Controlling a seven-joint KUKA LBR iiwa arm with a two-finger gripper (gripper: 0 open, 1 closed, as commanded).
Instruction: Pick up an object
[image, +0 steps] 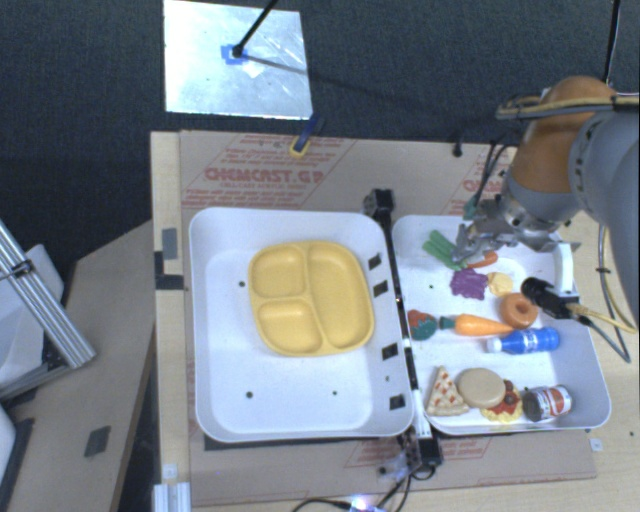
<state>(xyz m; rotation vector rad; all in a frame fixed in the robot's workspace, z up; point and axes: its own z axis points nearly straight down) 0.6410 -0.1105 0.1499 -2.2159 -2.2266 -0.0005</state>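
My gripper (468, 248) hangs low over the far left part of the right bin (590, 400), reaching in from the right. Directly under and beside it lie a green toy piece (438, 247), a small orange piece (484, 260) and a purple grape bunch (468, 284). I see nothing clearly held by it. Farther forward in the same bin lie a doughnut (518, 310), a carrot (478, 325), a blue bottle (525, 342), a pizza slice (446, 392), a burger (482, 388) and a small can (547, 402).
The left bin (220, 400) holds a yellow divided plate (305, 297). A black divider (392, 300) with clips runs between the bins. Cables and a black plug (540, 296) trail from the arm over the right bin's far right side.
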